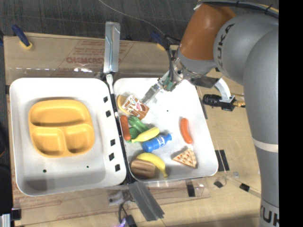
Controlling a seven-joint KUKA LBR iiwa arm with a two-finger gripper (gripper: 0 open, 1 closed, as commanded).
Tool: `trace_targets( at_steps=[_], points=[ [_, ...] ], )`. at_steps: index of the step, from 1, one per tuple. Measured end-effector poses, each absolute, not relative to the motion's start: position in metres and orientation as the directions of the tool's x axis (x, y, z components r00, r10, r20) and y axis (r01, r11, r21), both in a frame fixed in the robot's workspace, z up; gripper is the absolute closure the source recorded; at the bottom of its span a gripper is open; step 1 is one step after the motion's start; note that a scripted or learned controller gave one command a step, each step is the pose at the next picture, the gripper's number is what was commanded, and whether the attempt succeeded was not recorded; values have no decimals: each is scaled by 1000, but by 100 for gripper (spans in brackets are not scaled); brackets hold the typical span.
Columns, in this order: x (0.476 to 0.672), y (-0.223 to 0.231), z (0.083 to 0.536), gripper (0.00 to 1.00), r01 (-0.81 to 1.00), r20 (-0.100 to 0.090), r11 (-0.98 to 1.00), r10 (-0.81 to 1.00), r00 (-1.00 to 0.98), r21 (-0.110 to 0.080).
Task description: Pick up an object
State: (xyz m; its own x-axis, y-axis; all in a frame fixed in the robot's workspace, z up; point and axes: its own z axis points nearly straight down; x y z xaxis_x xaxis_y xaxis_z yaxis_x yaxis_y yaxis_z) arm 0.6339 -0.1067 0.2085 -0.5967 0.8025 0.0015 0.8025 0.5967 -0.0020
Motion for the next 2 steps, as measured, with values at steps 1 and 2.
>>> trace_targets(
  at_steps=[1, 2],
  points=[
    [593, -115, 151, 0, 922, 3, 387, 922, -387, -5],
    [591, -126, 145, 0, 842, 3, 540, 842, -540, -3]
  ],
)
